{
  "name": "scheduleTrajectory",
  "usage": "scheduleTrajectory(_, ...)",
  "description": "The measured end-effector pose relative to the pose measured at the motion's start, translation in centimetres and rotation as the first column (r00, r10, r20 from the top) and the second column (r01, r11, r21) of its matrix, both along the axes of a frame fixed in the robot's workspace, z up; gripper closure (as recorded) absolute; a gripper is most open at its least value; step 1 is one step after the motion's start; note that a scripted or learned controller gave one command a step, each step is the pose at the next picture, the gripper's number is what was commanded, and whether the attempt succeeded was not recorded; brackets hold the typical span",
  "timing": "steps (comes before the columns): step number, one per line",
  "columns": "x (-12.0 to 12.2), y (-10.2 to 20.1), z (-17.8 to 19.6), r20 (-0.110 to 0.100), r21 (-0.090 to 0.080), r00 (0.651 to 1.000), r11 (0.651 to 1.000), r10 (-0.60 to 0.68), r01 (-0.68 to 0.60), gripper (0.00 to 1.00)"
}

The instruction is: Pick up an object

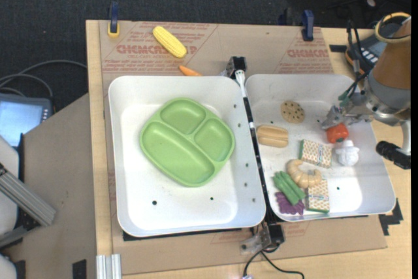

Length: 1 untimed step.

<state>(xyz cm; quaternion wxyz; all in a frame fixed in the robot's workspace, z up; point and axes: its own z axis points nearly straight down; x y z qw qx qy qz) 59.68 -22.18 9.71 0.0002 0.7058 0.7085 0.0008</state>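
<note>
The end effector (336, 115) sits low at the right bin's (372, 202) far right edge, touching a red object (337, 133); its finger state cannot be told. The left bin (130, 193) holds a green divided plate (187, 140) with open floor around it.

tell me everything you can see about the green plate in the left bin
The green plate is a light green, smooth, plastic-looking divided dish with rounded corners and three compartments: one large, two smaller. It lies flat and turned at an angle on the floor of the left bin, roughly central, apart from the bin's walls. Nothing lies in it.
</note>
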Motion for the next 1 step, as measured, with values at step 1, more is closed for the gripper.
scheduleTrajectory(1,-3.83,6.37,-1.06,0.001,-0.001,1.0,1.0,-0.001,0.001,1.0)
